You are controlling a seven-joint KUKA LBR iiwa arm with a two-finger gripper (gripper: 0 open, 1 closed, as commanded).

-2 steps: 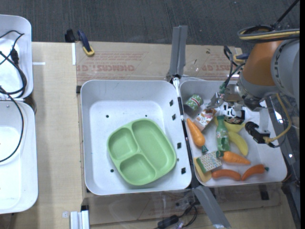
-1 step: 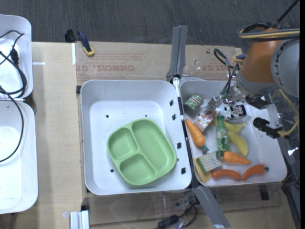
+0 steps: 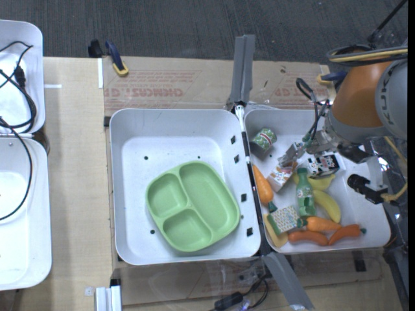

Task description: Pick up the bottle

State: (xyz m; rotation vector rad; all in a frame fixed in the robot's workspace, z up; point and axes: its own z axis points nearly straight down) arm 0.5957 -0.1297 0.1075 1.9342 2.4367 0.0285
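Observation:
The bottle point(image 3: 305, 198) is green with a paler top end, and it lies in the right bin point(image 3: 375, 235) among other items, its top pointing to the bin's far side. A yellow banana point(image 3: 326, 199) rests along its right side. My gripper point(image 3: 296, 153) hangs over the right bin, a short way above and beyond the bottle's top end, close to a small carton point(image 3: 282, 177). Nothing is visibly held in it. The arm's orange band point(image 3: 360, 99) is at the upper right.
The right bin also holds a green can point(image 3: 264, 138), an orange carrot point(image 3: 262, 185) by the left wall, a checkered box point(image 3: 283, 220) and more carrots point(image 3: 321, 236) at the near side. A green divided plate point(image 3: 192, 206) lies in the left bin point(image 3: 130, 173).

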